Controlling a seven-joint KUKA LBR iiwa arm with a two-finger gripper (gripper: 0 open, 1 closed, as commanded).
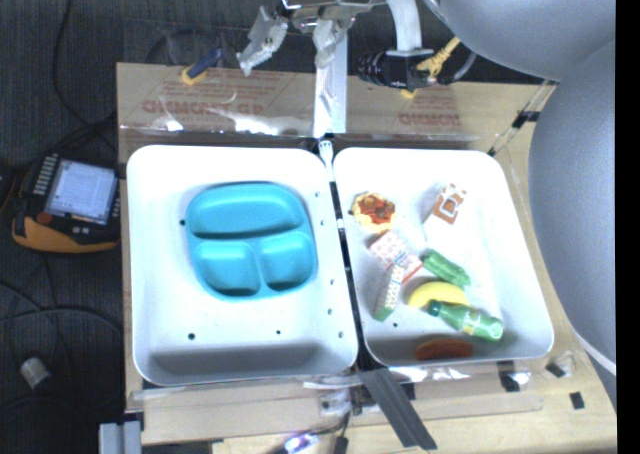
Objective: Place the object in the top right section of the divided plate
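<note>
Camera view, dark carpet floor [60, 62], bench [250, 102] with two white bins [150, 342] (side by side), fingers [295, 42] spread wide, holding nothing.

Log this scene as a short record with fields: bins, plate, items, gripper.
left bin: holds blue divided plate, its sections bare
right bin: holds pizza toy, banana, green bottle, small boxes
gripper: open, nothing between fingers, raised behind the bins
task state: not yet started
</note>
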